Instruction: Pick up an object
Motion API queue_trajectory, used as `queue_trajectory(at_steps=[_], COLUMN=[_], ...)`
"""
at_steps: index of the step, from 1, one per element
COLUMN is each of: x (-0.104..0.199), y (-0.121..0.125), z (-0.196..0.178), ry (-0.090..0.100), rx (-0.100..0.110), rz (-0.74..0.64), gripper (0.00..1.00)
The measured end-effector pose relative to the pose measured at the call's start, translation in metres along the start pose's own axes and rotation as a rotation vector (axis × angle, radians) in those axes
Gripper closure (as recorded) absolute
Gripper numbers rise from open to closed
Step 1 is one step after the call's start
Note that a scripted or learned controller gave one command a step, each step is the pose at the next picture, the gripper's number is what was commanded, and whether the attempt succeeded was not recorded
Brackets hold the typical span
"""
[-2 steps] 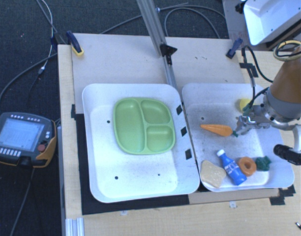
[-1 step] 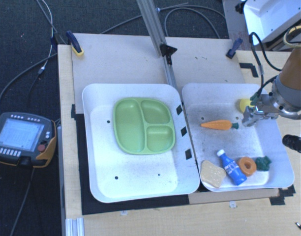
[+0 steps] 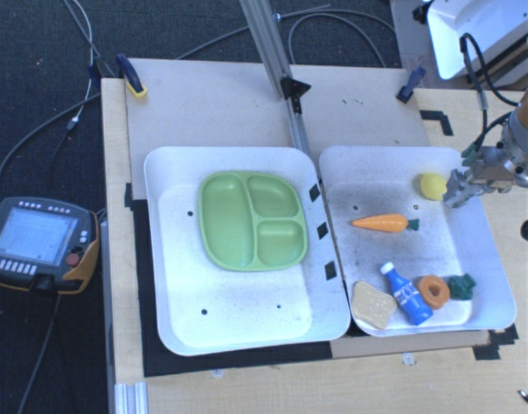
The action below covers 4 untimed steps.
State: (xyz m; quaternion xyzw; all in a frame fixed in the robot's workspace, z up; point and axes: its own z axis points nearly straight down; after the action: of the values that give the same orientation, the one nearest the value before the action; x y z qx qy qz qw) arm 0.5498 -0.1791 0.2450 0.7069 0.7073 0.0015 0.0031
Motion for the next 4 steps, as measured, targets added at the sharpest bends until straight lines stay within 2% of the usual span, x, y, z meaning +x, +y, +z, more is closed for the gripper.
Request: queue_trajectory(at_steps=[2, 3, 4], x=[0.096, 0.145, 0.196], y=[0.041, 0.044, 0.063], z=[-0.003, 0.009, 0.004], ry=[0.003, 0.004, 0.005], rx=[0.003, 0.009, 0.004], rz=[-0.006, -0.005, -0.006], gripper=[1.0, 1.0, 1.0])
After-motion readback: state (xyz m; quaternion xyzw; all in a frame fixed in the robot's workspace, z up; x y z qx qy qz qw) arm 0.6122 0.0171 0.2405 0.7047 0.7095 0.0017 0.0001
